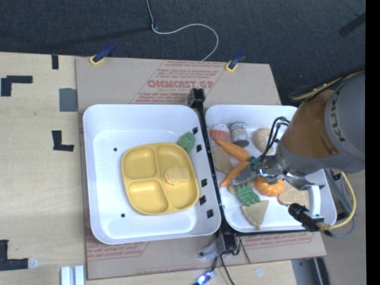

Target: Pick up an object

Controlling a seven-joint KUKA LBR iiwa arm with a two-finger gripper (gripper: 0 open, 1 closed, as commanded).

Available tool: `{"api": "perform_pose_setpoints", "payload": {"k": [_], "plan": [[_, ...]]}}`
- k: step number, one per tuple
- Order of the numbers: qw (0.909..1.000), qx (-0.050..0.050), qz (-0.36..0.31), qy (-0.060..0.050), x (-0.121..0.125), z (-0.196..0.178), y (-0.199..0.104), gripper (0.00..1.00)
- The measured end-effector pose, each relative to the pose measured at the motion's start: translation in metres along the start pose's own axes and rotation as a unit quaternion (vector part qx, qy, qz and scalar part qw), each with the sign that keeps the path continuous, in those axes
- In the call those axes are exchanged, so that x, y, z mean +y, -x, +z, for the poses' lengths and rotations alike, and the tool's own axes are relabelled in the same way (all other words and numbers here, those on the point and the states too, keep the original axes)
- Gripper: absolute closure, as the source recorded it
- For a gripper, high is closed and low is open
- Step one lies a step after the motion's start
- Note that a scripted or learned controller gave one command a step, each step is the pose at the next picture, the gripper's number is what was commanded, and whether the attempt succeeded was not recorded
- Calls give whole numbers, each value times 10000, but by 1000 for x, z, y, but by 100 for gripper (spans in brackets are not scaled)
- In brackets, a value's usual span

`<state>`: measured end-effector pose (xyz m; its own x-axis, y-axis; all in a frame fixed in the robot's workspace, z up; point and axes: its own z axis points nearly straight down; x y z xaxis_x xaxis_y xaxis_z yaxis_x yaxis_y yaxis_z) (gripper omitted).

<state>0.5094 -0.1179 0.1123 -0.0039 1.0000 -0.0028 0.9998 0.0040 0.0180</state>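
Observation:
My gripper [259,172] is down in the right bin [279,221], among a pile of toy food. Right beside it lie an orange carrot [232,149], a second orange stick [234,174], a round orange piece [270,187] and a green piece [246,194]. A tan wedge [255,214] sits nearer the front wall. A small can [238,132] and a pale shell-like piece [261,138] rest at the back of that bin. The arm's wrist hides the fingers.
The left bin [101,159] holds a yellow divided plate [142,180] with a yellow waffle-like piece [177,174] on it, and a green piece [187,140] by the plate's far right corner. A black divider [205,159] separates the bins. A white cable [184,28] lies behind.

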Motion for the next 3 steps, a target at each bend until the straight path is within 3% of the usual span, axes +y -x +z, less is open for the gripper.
{"api": "perform_pose_setpoints", "payload": {"k": [1, 2, 3], "plan": [[9999, -79, 27, 75, 3, -11, 6, 100], [10000, 13, 15, -85, 2, -54, 5, 100], [10000, 10, 13, -77, 3, -106, 5, 100]]}}
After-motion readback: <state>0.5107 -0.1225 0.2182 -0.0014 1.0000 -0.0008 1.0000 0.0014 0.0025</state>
